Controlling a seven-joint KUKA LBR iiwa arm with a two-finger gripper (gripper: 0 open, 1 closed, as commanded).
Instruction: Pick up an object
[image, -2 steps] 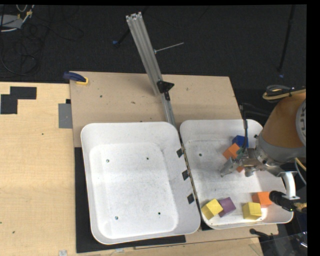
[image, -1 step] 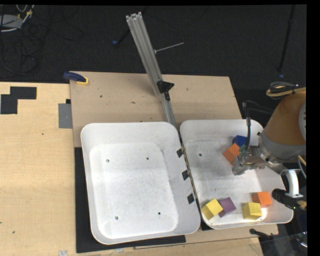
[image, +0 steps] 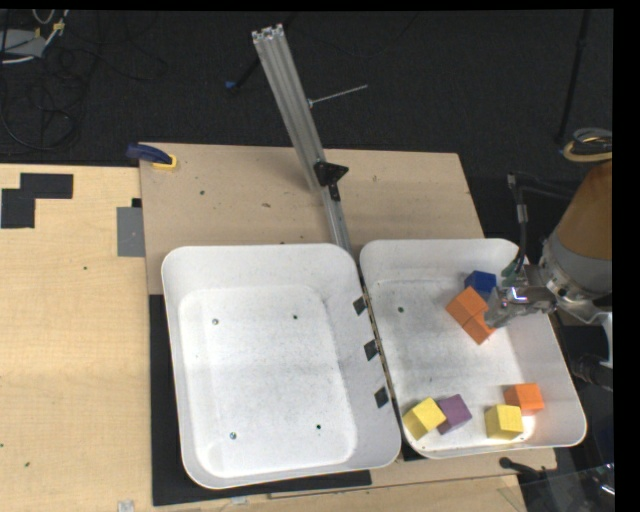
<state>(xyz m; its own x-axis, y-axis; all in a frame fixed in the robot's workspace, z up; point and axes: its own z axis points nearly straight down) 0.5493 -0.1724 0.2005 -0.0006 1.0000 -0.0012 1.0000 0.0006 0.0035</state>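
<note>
1. Two shallow white plastic bins with rounded corners sit side by side on a pale wooden bench; the left bin (image: 265, 365) has a faintly speckled floor, and the right bin (image: 425, 320) holds all the blocks.
2. The gripper (image: 503, 301) reaches in from the frame's right edge, at the upper right part of the right bin, its metal tip just beside an orange block (image: 469, 313). (Whether the fingers are open or closed on anything cannot be told at this size.)
3. The orange block is a matte, box-like piece, turned diagonally; its long axis runs from upper left to lower right in the frame.
4. A blue block (image: 481, 283) lies just above it, touching or nearly so.
5. Along the bin's lower edge sit four small cubes: a yellow cube (image: 424, 416) against a purple cube (image: 455, 410), and further right another yellow cube (image: 504, 421) beside a small orange cube (image: 527, 398).
6. A ribbed aluminium bar (image: 295, 110) slants from the frame's top centre down towards the gap between the bins.
</note>
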